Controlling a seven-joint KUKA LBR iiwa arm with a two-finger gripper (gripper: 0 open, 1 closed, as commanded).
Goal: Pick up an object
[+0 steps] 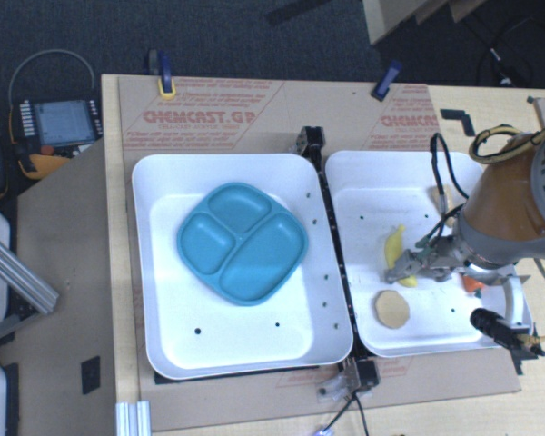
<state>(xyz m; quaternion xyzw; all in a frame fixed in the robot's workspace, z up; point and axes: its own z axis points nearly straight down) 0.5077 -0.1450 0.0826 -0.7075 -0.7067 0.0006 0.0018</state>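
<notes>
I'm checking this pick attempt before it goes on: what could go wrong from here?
1. The gripper sits low at the yellow banana-shaped object, near one end; a grasp there may slip or tip it.
2. The tan round cookie lies just below the gripper and could be nudged or pinned.
3. A small orange object lies partly hidden beside the wrist, so the arm might push it unnoticed across the right bin.

Wooden bench (127, 243) under printed brown cardboard (254, 107), two shallow white bins side by side on it, left bin (154, 243) and right bin (363, 198) touching along a black clip strip, clamps at the far edge.
</notes>
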